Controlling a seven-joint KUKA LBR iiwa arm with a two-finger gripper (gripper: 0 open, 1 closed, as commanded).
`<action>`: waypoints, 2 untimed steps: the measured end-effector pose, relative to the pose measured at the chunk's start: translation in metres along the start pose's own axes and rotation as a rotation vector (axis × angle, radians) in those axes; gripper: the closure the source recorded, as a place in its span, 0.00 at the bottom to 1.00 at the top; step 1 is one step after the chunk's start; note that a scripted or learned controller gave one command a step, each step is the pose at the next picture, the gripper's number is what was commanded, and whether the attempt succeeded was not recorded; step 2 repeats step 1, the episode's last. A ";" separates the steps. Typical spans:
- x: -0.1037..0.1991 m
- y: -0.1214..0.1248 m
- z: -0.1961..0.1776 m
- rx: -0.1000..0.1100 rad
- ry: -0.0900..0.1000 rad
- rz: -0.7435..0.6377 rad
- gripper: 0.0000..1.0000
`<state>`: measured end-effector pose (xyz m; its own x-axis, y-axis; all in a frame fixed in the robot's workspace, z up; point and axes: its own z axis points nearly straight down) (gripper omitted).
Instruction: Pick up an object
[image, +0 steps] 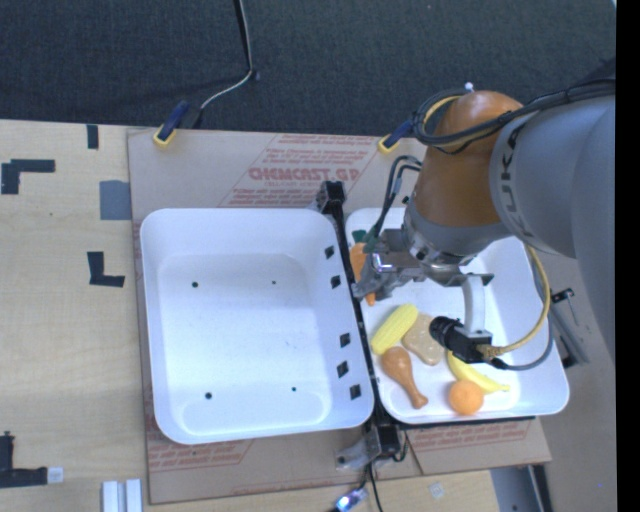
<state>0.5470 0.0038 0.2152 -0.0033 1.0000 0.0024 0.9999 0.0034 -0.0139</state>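
My gripper (378, 272) is low over the left side of the right bin (528, 285), close to the wall between the two bins. An orange, carrot-like piece (357, 262) shows just left of it and is partly hidden by the gripper body. In front of the gripper lie a yellow corn cob (394, 328), a tan cracker-like piece (424, 343), a brown drumstick (405, 372), a banana (476, 375) and an orange (466, 398). Whether anything sits in the gripper is hidden from view.
The left bin (240, 330) stands beside the right one and the two touch along a shared wall. A yellow cable (540, 320) loops from the wrist over the right bin. The arm's grey and orange body (470, 170) covers the bin's far part.
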 end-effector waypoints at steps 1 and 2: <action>0.072 0.000 -0.047 -0.015 0.000 -0.005 1.00; 0.072 0.000 -0.047 -0.015 0.000 -0.005 1.00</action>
